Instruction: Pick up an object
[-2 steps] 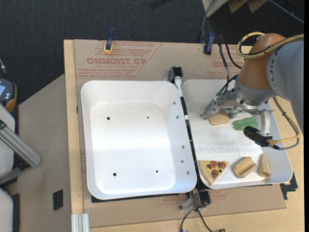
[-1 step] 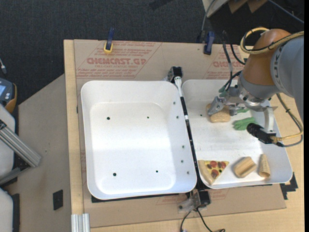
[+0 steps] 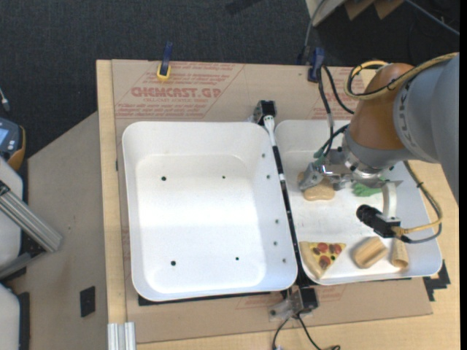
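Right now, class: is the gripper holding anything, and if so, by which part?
It cannot be told. The gripper is low in the right bin, right at a tan object, but the wrist hides whether anything sits between its fingers.

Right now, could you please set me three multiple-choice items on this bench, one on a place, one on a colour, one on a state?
1. The pizza slice lies in: A right bin's near corner; B left bin; C on the cardboard.
2. The piece showing past the arm's wrist is: A blue; B green; C red.
3. The gripper is: A high above; B down by the tan piece; C over the left bin.

A: it sits against the right bin front edge.
B: green piece.
B: it meets the tan piece.
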You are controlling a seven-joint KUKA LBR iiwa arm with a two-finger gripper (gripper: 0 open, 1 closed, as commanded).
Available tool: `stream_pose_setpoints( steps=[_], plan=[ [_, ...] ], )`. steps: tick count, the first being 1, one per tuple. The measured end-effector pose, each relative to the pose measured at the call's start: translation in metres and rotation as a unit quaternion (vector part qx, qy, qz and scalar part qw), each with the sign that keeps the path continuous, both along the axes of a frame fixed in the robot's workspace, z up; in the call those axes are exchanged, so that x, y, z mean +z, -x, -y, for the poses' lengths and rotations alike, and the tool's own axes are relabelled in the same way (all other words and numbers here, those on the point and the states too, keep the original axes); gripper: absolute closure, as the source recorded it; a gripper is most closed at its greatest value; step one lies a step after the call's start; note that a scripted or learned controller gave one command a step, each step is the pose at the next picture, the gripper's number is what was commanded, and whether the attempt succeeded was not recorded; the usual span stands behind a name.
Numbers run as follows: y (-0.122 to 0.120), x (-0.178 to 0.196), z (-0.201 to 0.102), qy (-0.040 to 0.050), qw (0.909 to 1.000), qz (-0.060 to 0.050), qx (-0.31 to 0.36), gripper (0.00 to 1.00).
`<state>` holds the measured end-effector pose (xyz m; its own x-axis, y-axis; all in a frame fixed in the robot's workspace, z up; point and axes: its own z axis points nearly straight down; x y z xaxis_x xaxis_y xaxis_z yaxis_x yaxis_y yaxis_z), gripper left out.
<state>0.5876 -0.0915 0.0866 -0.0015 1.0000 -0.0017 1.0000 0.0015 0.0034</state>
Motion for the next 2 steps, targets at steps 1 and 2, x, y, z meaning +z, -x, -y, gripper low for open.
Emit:
stream_pose_setpoints(
  steps=[1, 2],
  plan=[
    [0.057, 0.104, -0.069, -0.0026, 1.0000, 0.002, 0.003, 1.00],
    [0.036, 0.098, -0.153, -0.0022, 1.0000, -0.001, 0.004, 1.00]
  ],
)
